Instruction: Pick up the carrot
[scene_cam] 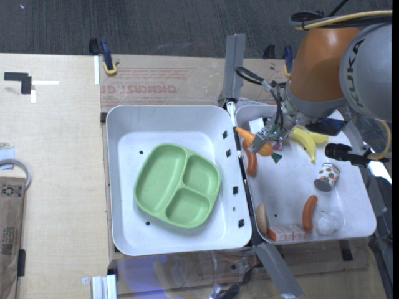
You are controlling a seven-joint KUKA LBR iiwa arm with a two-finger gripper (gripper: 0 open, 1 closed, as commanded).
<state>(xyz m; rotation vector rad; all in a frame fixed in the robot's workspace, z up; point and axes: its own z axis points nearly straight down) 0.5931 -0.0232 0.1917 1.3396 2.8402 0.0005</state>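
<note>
The metal two-finger claw (272, 136) sits on the orange pointed carrot (252, 139) by the right white bin's (355, 229) top left corner. I cannot tell if it grips. The lift is not done yet.

The big grey metal robot arm (374, 61) has rounded casings with dark "KUKA" lettering. A glossy orange band (318, 64) sits above the wrist. A yellow cable (336, 18) and thin black cables loop around the small metallic pincer (272, 132).

The tool (269, 136) hangs over the carrot (254, 140) in the right bin (349, 229), beside a banana (305, 139).
</note>
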